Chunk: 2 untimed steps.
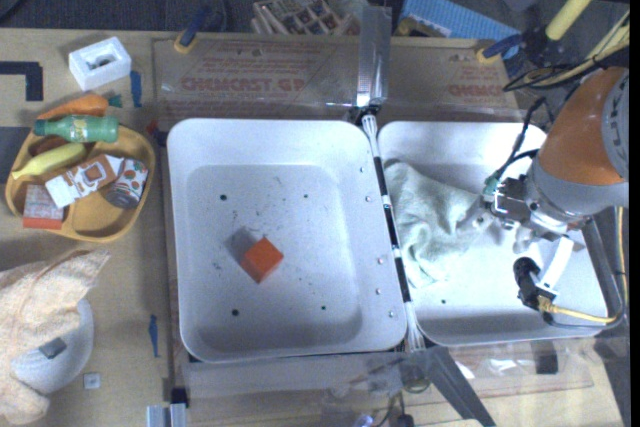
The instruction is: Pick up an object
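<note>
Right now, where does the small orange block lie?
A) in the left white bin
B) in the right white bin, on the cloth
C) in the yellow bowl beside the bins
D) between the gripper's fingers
A: the small orange block rests on the floor of the left white bin, apart from the pale crumpled cloth in the right white bin.

Faint reddish lettering runs along the clear panel point(262, 83) behind the left bin, reading roughly "CHUNCKST GR", though the letters are too blurred to be sure. A matching reddish line marks the clear panel point(450, 80) behind the right bin; it cannot be made out. Packets in the yellow bowl point(80, 225) at far left carry printed labels point(95, 177), too small to read. No numbers or brand names are legible.
</note>
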Tool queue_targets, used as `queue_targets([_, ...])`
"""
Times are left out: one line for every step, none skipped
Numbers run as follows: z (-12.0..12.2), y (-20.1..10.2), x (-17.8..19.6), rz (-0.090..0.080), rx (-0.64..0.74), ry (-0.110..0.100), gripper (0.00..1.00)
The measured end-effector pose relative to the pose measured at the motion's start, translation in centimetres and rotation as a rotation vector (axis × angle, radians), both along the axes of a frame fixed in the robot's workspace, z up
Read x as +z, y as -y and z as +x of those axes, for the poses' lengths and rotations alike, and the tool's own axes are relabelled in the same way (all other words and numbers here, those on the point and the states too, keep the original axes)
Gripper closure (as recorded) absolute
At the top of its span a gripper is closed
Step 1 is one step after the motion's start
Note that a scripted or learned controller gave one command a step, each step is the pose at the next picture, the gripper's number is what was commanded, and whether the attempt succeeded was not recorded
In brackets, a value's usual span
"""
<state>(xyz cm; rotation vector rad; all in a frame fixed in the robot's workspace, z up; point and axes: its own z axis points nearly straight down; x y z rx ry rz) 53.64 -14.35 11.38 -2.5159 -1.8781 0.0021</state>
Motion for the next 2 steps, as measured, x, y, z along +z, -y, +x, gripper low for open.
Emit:
queue_targets([7.9,-0.2,-2.5,-0.004,0.080,0.010,0.00])
queue_targets([9.2,5.8,0.7,-0.003,0.150,0.005,0.00])
